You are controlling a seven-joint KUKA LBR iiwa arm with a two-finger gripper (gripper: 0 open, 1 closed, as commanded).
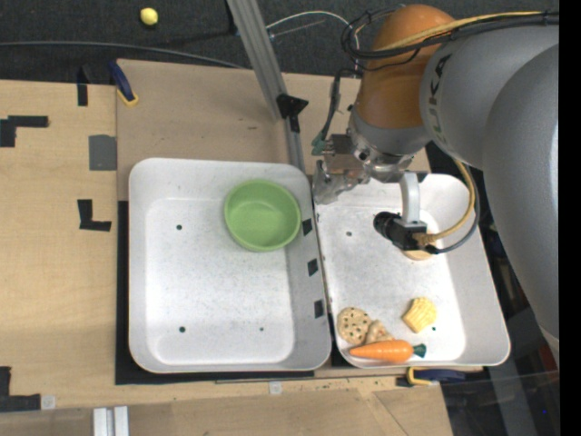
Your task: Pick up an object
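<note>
**Object to pick: four candidates, none in the hand**

Objects, right bin: a carrot, orange with a green tip, lies along the lower wall of the bin, low and right of centre in the frame. A round cookie sits just above its left end, with a smaller biscuit piece touching or nearly touching the carrot. A yellow corn piece lies a little up and to the right, apart from the others.

Object, left bin: a green bowl, upright, in the upper right part of that bin, close to the shared wall.

Hand: at the upper left corner of the right bin, right by the dividing wall, below the orange band of the arm. Nothing shows between its fingers; whether they are spread or closed cannot be told from this slant.

Other: a small yellow ball lies off the desk on the dark floor, upper left of the frame.

Hazards, judged:
- The hand is well apart from every item in the right bin; a descent where it hangs would likely close on bare floor or strike the bin wall.
- Carrot, cookie and biscuit are crowded against the lower wall; fingers may hit the wall or nudge a neighbour rather than straddle one piece.
- The cookie lies flat and may offer no edge to grip.
- The bowl's rim could slip out or tip if pinched on one side.
</note>
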